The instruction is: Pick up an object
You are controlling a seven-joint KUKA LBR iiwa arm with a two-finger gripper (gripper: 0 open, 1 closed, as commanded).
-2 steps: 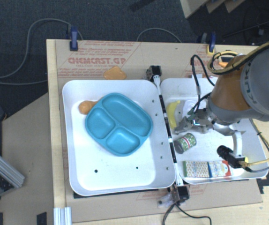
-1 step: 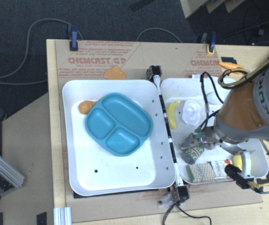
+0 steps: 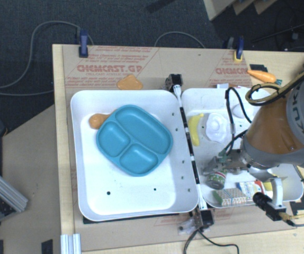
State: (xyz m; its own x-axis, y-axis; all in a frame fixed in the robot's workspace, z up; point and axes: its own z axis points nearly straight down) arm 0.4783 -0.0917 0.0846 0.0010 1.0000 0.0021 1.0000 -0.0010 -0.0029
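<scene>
From where I stand, the arm (image 3: 279, 126) comes in from the right and bends down over the right bin (image 3: 194, 97), with the gripper (image 3: 222, 167) low near that bin's front left part. I judge this as the reaching step: the tool is over the small objects but nothing is lifted yet. Whether the jaws are released or clenched, I cannot tell; the wrist and cables hide them.

Under and beside the gripper lies a small clutter: a dark round item (image 3: 216, 181), a flat printed packet (image 3: 231, 196) near the front edge, a white rounded thing (image 3: 216, 127) toward the back, and a yellow piece (image 3: 195, 129) along the left wall. Any of these could be the object to pick.

The left bin (image 3: 83, 157) holds a blue divided plate (image 3: 134, 139) and an orange thing (image 3: 96, 120) at its back left.

The next move probably needs a straight descent, because the wall between the bins is just beside the gripper and the items are close together.
</scene>
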